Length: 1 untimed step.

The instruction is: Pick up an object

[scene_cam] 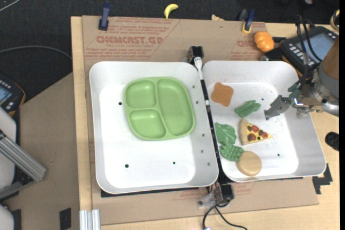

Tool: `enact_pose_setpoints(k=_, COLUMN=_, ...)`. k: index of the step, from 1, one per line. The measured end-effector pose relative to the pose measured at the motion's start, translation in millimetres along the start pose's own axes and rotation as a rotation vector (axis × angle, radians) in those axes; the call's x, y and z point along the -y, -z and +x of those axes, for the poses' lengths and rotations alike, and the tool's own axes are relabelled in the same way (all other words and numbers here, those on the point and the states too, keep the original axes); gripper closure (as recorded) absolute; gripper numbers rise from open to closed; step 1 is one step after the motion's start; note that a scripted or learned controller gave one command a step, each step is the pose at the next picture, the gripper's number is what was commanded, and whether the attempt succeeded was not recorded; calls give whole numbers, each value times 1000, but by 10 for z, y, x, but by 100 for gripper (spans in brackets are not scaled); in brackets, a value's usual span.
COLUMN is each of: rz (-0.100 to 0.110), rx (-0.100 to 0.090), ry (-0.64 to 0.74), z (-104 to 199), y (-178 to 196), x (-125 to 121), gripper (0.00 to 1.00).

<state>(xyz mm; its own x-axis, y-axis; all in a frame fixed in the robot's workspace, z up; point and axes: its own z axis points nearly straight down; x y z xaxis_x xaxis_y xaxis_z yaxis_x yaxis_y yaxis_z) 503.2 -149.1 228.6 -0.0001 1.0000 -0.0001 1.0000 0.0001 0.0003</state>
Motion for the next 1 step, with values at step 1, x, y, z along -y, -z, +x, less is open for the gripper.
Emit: enact_pose_setpoints(k=1, rz=4, rx=-5, ry=-1, z=73, y=-1476, x=174, gripper=0)
